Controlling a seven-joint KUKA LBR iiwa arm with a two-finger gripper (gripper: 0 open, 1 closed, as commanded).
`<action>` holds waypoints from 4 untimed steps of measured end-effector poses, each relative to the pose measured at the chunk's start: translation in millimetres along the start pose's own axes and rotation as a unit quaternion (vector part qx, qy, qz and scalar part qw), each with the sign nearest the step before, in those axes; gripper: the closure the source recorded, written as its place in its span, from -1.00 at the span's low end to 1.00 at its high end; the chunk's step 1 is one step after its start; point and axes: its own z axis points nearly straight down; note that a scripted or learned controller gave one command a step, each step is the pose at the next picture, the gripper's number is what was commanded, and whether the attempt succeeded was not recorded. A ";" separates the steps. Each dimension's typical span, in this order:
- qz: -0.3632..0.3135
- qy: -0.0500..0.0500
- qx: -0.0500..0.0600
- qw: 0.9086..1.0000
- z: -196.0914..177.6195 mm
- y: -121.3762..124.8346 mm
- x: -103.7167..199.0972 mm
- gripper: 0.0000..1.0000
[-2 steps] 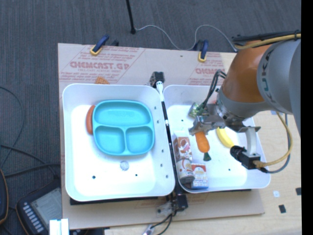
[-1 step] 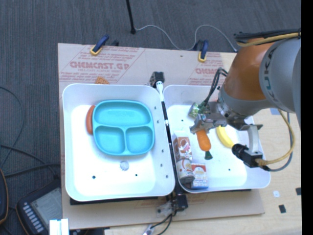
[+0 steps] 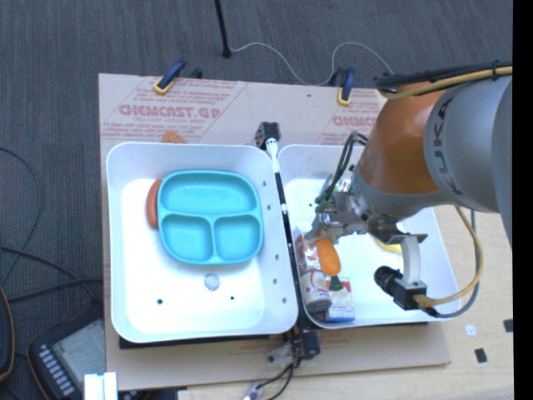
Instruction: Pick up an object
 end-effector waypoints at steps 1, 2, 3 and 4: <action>0.000 0.000 0.000 1.000 -9.6 0.5 -0.2 1.00; -0.001 0.000 0.000 1.000 -19.1 1.1 -0.2 1.00; -0.001 0.000 0.000 1.000 -28.7 1.6 -0.1 1.00; -0.001 -0.001 0.000 1.000 -38.2 2.2 -0.2 1.00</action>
